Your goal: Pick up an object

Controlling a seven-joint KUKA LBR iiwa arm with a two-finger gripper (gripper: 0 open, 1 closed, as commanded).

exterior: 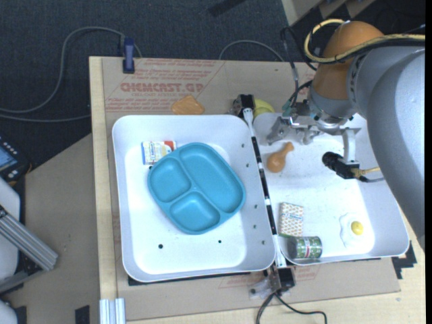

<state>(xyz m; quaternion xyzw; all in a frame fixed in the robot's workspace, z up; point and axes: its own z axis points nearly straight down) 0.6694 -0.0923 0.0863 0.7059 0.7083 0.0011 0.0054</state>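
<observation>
My gripper (294, 131) hangs over the far left part of the right bin (378, 214), open, with nothing between its fingers. Just below it and slightly left lies a tan drumstick-shaped toy (278, 156), apart from the fingertips. Nearer the front of the same bin are a patterned packet (291, 217), a green can (306, 248) on its side in the front left corner, and a fried-egg toy (353, 229). In the left bin (135, 248) a blue divided plate (196, 187) lies in the middle, with a small printed box (156, 150) at its far left.
Outside the bins, an orange lump (187, 104) and a yellow object (262, 106) rest on the board behind them. The ridge between the two bins (262, 187) runs front to back. The bulky grey arm (391, 113) covers the right bin's far right side.
</observation>
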